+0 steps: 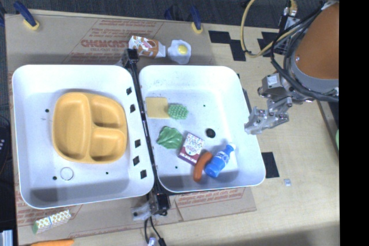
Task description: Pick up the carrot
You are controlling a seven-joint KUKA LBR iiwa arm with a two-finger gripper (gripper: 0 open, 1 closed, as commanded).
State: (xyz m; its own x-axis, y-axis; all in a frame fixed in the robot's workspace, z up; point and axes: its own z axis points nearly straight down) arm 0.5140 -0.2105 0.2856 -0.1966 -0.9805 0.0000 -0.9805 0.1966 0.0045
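Carrot [200, 165] part-hidden by bottle [219, 161] | gripper [260, 124] (blurry) outside bin

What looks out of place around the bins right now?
Two small items, a brown packet and a yellow-and-white toy, sit on the cardboard behind the bins. The carrot lies tucked against the blue bottle.

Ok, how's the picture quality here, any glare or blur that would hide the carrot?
In the camera view, lighting is even and soft; the white right bin is bright but not blown out; the carrot reads sharp against it, beside the blue bottle; the gripper looks slightly soft.
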